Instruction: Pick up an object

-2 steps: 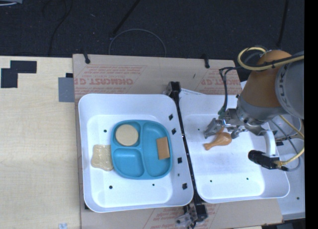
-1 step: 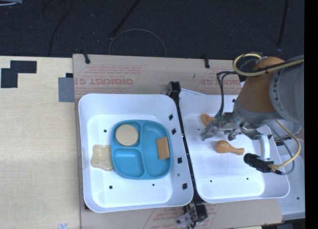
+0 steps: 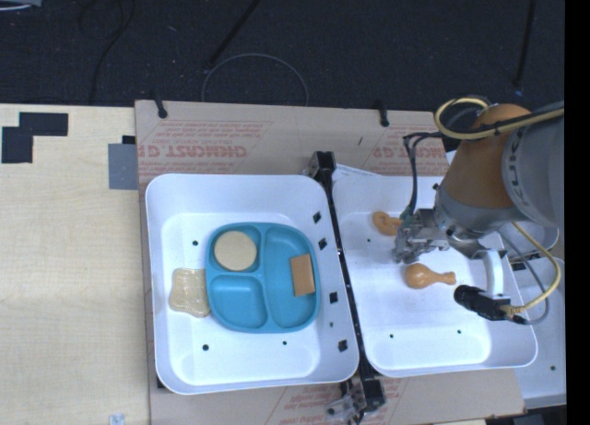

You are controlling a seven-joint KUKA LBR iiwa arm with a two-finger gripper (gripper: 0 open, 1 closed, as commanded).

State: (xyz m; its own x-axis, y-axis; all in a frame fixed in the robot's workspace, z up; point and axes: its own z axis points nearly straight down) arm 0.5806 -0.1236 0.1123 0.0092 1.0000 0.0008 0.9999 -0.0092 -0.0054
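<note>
In the right bin [image 3: 433, 345] lie two tan drumstick-shaped pieces: one [image 3: 428, 276] near the middle and another [image 3: 386, 222] farther back. My gripper [image 3: 412, 244] hangs low between them, just above the bin floor, with the grey arm and its orange band behind it on the right. Whether anything sits between the fingers cannot be made out. In the left bin [image 3: 175, 206] stands a blue divided tray [image 3: 258, 308] with a round beige cookie [image 3: 234, 250] and a brown rectangular slice [image 3: 302, 275] in its compartments. A pale toast-like piece [image 3: 189, 292] lies beside the tray's left edge.
A black divider rail [image 3: 332, 257] runs between the two bins. The front half of the right bin floor is bare white. Cardboard [image 3: 249, 142] lies under and behind the bins.
</note>
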